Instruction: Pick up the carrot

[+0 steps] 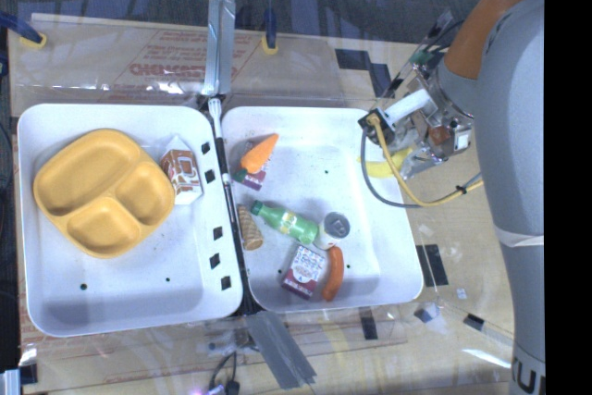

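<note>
While the carrot (260,150) lies at the upper left of the right bin (370,282), long axis slanting up to the right, the gripper (403,146) hovers at that bin's right rim. The carrot lies well to its left. Whether the gripper grips anything I cannot tell.

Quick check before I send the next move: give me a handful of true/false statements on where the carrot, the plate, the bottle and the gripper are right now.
1. The carrot lies in the right bin. True.
2. The yellow plate shares a bin with the carrot. False: it sits in the left bin.
3. The gripper is over the carrot. False: it is at the right bin's right edge, well away from the carrot.
4. The green bottle lies on its side in the right bin. True.
5. The carrot is in the corner of its bin nearest the camera's bottom edge. False: it is near the upper left corner, next to the divider.
</note>
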Controlling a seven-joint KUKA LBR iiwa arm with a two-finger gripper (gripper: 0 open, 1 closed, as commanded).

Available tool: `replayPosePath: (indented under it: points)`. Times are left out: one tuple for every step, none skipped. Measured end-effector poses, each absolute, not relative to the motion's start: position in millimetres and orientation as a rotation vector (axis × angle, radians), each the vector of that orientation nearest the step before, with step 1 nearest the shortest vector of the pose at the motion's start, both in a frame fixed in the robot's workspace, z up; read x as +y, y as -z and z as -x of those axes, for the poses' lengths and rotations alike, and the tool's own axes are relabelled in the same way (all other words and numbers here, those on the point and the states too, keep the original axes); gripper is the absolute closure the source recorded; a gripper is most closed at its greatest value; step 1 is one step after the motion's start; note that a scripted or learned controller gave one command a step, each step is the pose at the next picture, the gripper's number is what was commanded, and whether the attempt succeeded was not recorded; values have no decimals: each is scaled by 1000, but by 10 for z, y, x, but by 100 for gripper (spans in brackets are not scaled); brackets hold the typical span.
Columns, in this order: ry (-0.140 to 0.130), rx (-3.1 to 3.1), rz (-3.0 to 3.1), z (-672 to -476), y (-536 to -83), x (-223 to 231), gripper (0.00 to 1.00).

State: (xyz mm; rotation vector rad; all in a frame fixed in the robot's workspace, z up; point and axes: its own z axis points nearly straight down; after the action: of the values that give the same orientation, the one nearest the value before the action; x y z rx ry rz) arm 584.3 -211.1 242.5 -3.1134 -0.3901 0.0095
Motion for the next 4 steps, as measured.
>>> replayPosePath:
  points:
    - [-8,-915,3003,-5361,-3146,-2107,100]
    - [-10,-659,3069,-5838,-3386,-2110,100]
    - [-6,-1652,2668,-6020,-4397,-2093,100]
    - [-6,-1652,2668,-6020,-4397,-2093,0]
